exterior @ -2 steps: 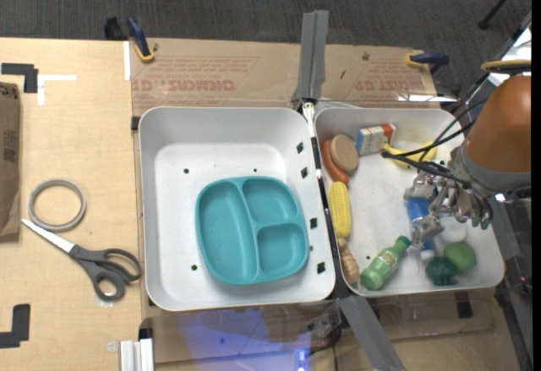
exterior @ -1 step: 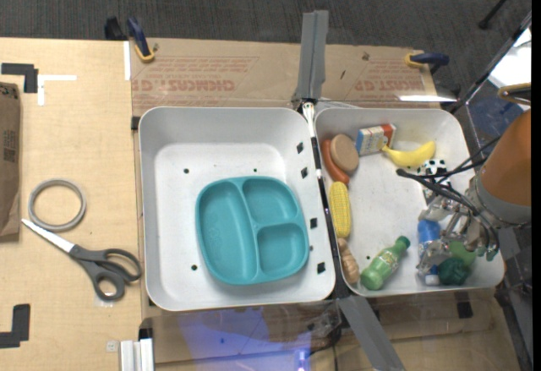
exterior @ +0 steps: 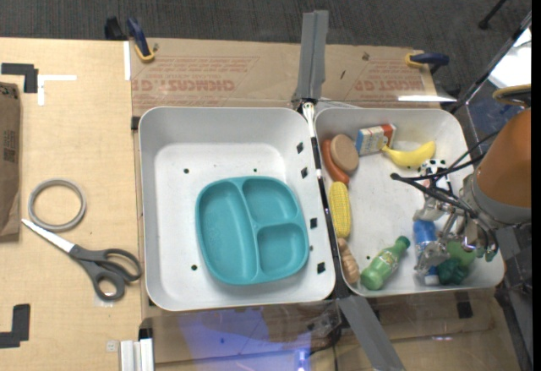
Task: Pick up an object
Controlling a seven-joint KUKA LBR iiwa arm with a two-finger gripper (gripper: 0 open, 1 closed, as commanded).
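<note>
We see two white bins side by side on the bench: the left bin [exterior: 161, 192] holds a teal tray [exterior: 252, 230] with three compartments, lying slightly turned, and the right bin [exterior: 372, 200] holds the loose objects. Along the right bin's left wall lie a hot dog [exterior: 341, 156] and, just below it, a corn cob [exterior: 340, 209]. Near the bin's far edge a small carton [exterior: 374, 139] stands beside a banana [exterior: 410, 155]. Toward the near edge a green bottle [exterior: 384, 265] lies tilted, its cap pointing up and to the right. The arm [exterior: 507, 171] comes in from the right, orange band showing, with black cables running out over the bin. The gripper [exterior: 441, 244] hangs low over the bin's near right corner, right among a cluster of small things: a blue item [exterior: 423, 232] just to its left and a green toy [exterior: 456, 264] just below it, with something white and blue at the toy's lower left. We cannot tell how far the gripper is open, nor whether it has hold of anything, since metal parts and clutter overlap there. On the bench left of the bins lie a tape roll [exterior: 57, 204] and scissors [exterior: 93, 262].
</note>
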